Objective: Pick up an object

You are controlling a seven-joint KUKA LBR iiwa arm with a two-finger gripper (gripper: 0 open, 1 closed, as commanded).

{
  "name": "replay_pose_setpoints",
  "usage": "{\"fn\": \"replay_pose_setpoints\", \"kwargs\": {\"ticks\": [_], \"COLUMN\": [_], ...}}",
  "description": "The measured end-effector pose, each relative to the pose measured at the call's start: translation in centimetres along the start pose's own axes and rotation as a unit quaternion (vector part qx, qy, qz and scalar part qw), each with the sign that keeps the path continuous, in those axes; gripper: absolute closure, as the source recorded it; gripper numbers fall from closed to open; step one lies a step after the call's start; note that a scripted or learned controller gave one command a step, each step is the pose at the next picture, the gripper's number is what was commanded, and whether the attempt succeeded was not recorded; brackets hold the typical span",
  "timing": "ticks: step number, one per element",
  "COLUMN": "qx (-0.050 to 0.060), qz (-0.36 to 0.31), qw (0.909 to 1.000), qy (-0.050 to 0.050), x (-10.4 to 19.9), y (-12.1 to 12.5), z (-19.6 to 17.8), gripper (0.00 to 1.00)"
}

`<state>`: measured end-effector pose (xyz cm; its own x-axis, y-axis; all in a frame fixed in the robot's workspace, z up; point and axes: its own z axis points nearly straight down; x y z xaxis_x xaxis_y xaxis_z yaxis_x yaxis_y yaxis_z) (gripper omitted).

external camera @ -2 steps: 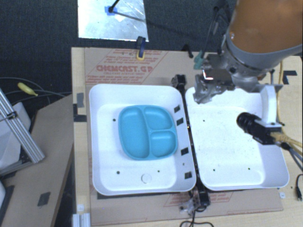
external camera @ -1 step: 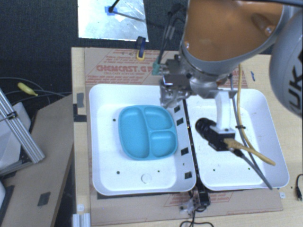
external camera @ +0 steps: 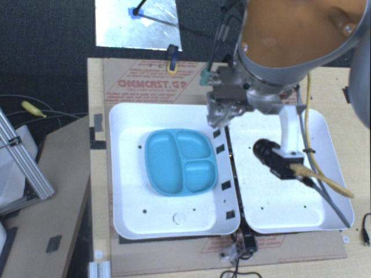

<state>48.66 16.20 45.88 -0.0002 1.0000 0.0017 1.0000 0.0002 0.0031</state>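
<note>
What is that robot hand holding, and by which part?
Nothing visible. The gripper hangs by the left bin's inner rim, while the blue divided plate lies flat in that bin.

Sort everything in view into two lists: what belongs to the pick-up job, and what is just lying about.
Job: light blue plastic three-compartment plate; left shallow white bin holding it; right shallow white bin; robot gripper near the bins' shared edge.
Lying about: brown cardboard sheet with red lettering under the bins; shiny silver sheet; small blue-and-yellow clip.
</note>
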Motion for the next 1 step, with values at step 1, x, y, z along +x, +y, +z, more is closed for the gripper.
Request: {"fn": "replay_pose_setpoints", "kwargs": {"ticks": [1], "qx": [-0.001], "qz": [-0.002], "qw": [1.0], "qy": [0.001], "x": [0.07], "y": [0.05], "z": [-1.08], "gripper": [1.0]}}
